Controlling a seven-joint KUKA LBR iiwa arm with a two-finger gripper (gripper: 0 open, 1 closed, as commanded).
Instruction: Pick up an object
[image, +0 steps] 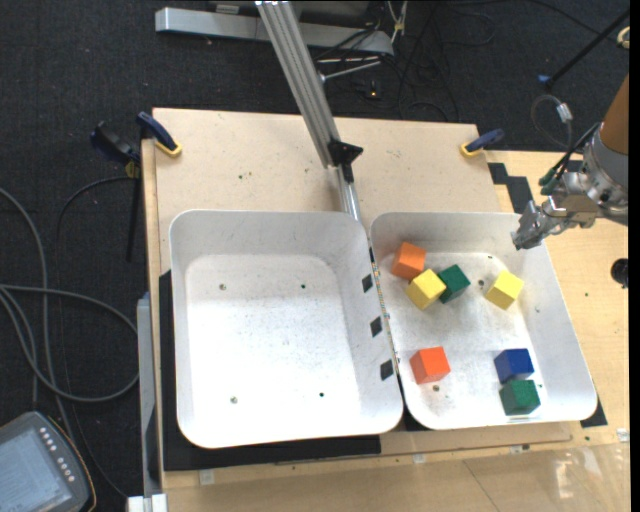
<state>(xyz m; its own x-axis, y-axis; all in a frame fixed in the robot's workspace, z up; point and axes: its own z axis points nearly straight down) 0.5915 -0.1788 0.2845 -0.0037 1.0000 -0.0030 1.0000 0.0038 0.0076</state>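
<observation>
gripper (528, 236) at 1 o'clock rim of right bin (560, 330) | fingers: cannot tell | risk: striking rim; yellow block (503, 289) nearest, may slide.

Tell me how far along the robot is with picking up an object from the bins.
Nothing looks done yet. All the blocks lie in the right bin: two orange, two yellow, two green and a blue block. The gripper sits at that bin's upper right rim, with no block seen at its tip; the nearest is a yellow block. Left: lowering onto a block, closing on it and lifting it out.
</observation>
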